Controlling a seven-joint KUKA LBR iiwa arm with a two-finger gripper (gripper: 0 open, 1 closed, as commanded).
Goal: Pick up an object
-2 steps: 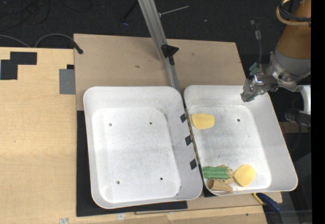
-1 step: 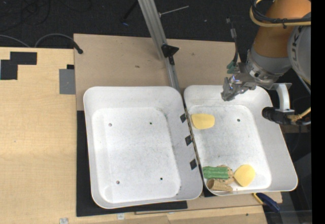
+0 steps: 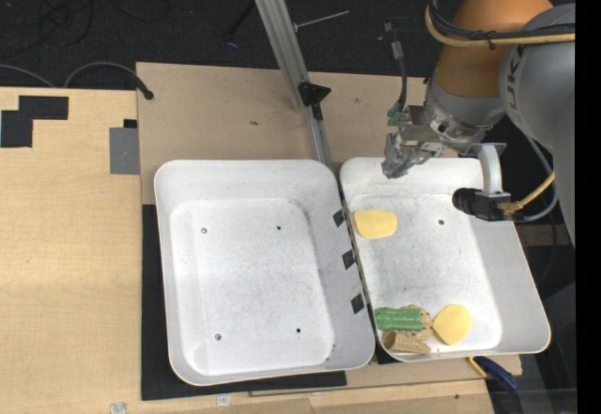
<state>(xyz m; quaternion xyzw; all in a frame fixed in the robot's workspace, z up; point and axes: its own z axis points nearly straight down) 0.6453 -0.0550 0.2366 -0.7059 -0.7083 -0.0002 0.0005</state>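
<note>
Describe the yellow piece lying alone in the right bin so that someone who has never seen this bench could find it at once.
Start at the right bin, the one nearest the arm. Look along its left wall, in the far half: a flat, pale yellow oval piece lies there by itself. The other yellow piece sits at the near edge, rounder and crowded against a green object and a tan scrap.

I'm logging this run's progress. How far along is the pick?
Nothing looks picked yet. The yellow piece lies on the right bin's floor near its left wall, and a green item, a tan item and a second yellow piece sit at its near edge. In hand: the claw hovers over the bin's far rim, carrying nothing visible. Left: descend, grasp, lift.
</note>
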